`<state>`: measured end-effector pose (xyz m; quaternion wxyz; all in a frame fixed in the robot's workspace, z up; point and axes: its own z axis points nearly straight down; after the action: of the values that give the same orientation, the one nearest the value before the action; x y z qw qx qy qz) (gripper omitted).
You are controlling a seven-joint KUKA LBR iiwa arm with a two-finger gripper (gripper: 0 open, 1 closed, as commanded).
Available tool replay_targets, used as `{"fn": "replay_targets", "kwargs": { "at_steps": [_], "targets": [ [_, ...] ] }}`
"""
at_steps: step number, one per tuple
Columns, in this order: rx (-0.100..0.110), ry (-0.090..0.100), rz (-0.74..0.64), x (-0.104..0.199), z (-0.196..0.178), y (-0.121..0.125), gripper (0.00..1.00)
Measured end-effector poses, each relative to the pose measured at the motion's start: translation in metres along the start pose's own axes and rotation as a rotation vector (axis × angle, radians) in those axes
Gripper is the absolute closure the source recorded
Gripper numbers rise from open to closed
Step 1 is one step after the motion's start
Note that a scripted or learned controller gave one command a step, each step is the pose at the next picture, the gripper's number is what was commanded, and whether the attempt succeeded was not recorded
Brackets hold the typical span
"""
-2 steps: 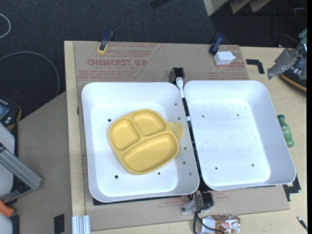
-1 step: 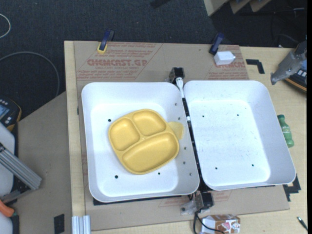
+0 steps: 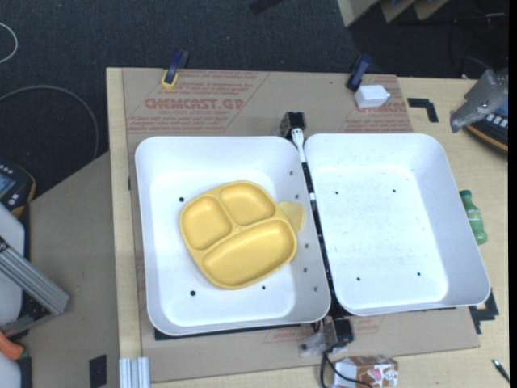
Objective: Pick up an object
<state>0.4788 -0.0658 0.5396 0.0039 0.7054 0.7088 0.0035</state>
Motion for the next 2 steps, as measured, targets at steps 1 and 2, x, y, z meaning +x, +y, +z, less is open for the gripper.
{"fn": "replay_targets", "kwargs": {
  "at_steps": [1,2],
  "targets": [
    [0.003,-0.002,0.003,-0.002,-0.007,0.002,1.00],
    [0.027,0.002,0.007,-0.003,0.141,-0.002,1.00]
  ]
}}
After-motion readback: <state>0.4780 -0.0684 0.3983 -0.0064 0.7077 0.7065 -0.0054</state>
